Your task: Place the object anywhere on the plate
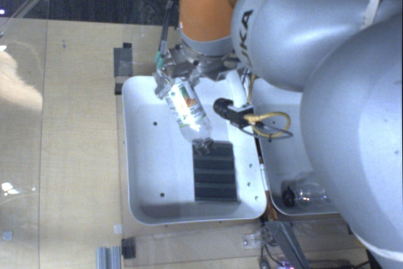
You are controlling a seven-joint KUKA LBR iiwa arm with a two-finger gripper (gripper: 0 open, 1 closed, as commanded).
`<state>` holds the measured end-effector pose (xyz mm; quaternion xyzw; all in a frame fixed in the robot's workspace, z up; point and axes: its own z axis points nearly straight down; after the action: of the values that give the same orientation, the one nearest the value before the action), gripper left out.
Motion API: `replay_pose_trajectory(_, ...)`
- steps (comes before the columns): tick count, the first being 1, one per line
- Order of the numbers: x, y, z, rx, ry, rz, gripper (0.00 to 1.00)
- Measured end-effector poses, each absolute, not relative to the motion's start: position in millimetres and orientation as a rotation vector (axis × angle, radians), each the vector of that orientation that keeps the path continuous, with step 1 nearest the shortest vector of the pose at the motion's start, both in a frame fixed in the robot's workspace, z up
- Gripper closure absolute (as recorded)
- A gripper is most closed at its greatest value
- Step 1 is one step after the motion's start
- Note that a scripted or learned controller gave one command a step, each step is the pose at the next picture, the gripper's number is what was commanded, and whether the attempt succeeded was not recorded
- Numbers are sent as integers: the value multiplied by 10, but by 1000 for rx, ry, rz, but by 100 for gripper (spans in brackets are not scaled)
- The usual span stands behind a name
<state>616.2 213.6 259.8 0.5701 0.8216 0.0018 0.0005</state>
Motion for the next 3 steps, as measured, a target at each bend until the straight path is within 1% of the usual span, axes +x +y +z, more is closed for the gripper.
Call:
replay_pose_trajectory(1,5001,1748,2790,1536,2737,7,100)
replay_pose_trajectory(2,6676,1576,2635,1427,2796,4,100)
replay_pose_trajectory(3,6688,1585,2753,1421,2794,11,100)
